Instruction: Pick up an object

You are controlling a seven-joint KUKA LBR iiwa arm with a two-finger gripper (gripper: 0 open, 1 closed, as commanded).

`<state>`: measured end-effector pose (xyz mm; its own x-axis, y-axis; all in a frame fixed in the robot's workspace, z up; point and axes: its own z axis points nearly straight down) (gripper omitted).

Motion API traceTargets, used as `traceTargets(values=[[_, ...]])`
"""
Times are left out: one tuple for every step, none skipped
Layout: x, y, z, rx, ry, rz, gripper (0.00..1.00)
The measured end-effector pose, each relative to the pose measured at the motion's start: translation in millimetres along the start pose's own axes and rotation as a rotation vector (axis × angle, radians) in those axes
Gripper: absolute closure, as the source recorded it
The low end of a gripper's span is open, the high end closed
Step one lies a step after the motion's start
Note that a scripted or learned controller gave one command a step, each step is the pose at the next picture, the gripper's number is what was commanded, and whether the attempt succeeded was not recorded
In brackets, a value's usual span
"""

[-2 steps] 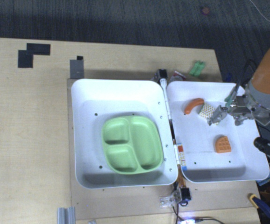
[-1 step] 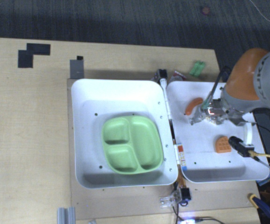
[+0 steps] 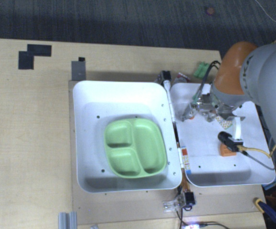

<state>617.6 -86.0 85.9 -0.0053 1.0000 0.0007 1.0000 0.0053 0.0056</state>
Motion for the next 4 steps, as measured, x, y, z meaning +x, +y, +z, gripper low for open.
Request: traceTargets(values=[[0,2,-12,-0.006,0.0,-0.001,1.0],[-77,10,-1,0.0,-0.003,0.003,1.0],[-75,53,-126,-0.004,-0.003,-0.001,1.0],[-75,51,-124,0.001,-0.002,0.0,0.0]])
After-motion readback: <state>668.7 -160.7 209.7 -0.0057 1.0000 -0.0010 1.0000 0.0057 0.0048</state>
